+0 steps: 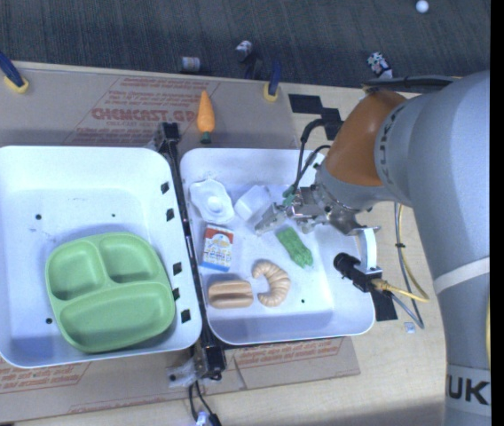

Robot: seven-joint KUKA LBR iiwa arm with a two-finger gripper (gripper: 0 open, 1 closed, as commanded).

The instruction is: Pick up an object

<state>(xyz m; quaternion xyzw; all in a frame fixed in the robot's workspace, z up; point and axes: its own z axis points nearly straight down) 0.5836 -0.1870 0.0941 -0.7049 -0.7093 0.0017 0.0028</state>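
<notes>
1. Camera view, looking down at a slant: we note two white bins side by side on the surface (48,96), with the arm (429,176) reaching in from the right.
2. We find the gripper (280,213) low inside the right bin (350,322), near its middle; we cannot tell how its jaws are set, and we see nothing between them.
3. We record a green vegetable-shaped piece (295,246) lying just below the gripper, apart from it.
4. We also log, in the right bin, a croissant (272,281), a hot dog bun (229,293), a small carton (218,247) and a white container (211,199), all resting on the bin floor.
5. We see a green divided tray (108,289) in the left bin (21,176).
6. We note an orange carrot (205,112) on the surface above the bins.
</notes>
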